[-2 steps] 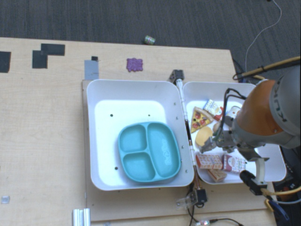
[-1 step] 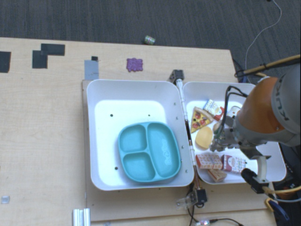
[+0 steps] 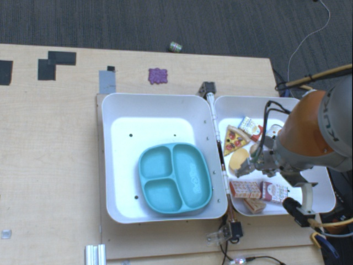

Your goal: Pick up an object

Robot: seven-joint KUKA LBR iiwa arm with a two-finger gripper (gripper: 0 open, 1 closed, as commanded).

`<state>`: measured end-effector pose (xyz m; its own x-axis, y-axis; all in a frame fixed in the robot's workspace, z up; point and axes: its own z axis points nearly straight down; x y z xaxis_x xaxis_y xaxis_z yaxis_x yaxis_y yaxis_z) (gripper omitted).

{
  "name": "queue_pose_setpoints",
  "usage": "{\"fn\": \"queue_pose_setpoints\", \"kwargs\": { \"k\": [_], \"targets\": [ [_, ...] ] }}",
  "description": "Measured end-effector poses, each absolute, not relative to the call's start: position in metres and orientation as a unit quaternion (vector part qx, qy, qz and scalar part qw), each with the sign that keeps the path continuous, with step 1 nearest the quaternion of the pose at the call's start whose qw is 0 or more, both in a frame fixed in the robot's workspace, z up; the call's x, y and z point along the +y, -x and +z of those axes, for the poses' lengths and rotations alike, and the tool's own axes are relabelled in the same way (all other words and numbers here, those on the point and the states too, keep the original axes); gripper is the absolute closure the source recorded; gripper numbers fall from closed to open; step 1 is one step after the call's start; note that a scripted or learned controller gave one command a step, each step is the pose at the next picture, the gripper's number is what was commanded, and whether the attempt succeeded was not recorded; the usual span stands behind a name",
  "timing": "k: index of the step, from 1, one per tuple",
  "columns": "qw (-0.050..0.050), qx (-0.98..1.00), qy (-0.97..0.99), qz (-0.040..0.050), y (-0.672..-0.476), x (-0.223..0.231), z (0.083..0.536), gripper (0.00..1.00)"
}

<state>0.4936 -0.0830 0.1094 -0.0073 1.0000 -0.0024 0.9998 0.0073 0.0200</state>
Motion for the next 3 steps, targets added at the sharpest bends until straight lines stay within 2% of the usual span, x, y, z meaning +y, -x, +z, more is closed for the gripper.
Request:
{"fn": "queue_pose_setpoints", "kwargs": {
  "k": [1,2,3],
  "targets": [
    [0.003,0.708,-0.707,0.0026,-0.489,-0.083,0.087,0.00],
    [0.006,0.709,-0.706,0.0044,-0.491,-0.083,0.099,1.00],
    [0.006,0.708,-0.706,0.0044,-0.491,-0.083,0.099,0.00]
  ]
}}
